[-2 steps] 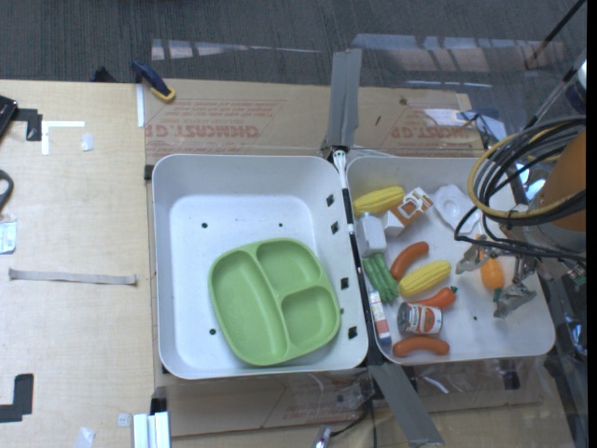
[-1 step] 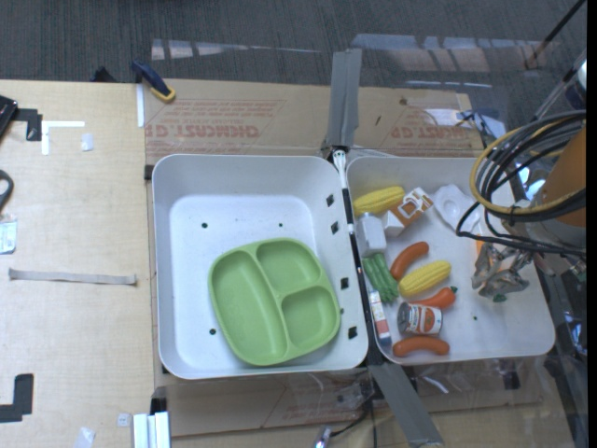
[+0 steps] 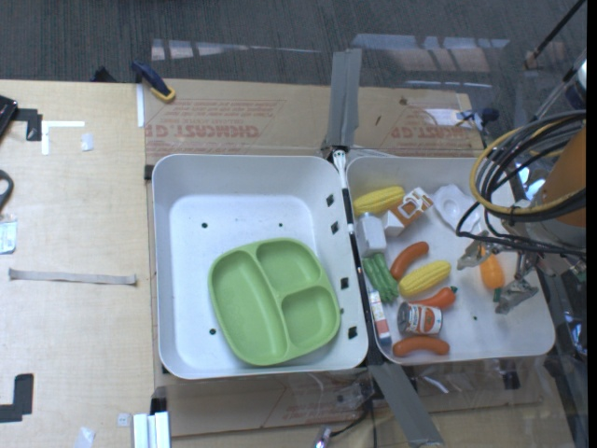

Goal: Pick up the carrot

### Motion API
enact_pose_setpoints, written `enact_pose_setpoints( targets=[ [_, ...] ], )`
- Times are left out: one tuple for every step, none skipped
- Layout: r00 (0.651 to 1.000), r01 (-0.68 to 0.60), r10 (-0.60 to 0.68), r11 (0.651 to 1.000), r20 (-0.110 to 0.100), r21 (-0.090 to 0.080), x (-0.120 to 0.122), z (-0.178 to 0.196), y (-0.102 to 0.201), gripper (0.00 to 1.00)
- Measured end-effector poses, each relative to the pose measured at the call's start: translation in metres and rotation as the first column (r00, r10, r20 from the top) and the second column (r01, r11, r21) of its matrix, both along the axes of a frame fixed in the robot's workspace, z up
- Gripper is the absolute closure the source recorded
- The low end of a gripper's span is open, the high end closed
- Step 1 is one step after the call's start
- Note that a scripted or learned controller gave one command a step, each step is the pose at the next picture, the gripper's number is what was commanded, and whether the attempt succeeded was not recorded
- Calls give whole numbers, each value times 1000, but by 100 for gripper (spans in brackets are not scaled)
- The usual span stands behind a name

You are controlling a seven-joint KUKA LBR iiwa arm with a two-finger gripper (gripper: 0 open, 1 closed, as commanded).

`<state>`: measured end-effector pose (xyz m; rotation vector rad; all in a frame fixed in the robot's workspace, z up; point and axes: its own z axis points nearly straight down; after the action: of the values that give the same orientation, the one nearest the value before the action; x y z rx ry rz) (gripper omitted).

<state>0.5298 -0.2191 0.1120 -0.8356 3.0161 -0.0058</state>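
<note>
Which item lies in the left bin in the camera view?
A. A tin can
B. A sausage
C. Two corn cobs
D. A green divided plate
D: the green divided plate lies in the left bin, while the can, corn cobs and sausages all lie in the right bin.

A dark grey carpeted floor (image 3: 280, 7) ran across the top of the view. Below it lay a pale wooden bench top (image 3: 65, 250), with flattened brown cardboard (image 3: 233, 119) printed in red letters spread over its middle. A strip of grey tape (image 3: 343, 96) crossed the cardboard upright. Black brackets (image 3: 19, 395) and a thin grey strip (image 3: 70, 276) sat on the wood at left. The light was even and soft.
</note>
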Motion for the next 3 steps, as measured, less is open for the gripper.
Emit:
enact_pose_setpoints(
  targets=[
    [984,-177,177,984,-10,1,-16,-20,-2,0],
    [962,-274,274,962,-11,1,-39,-20,-2,0],
    [873,-488,488,873,-10,3,-47,-20,1,0]
  ],
)
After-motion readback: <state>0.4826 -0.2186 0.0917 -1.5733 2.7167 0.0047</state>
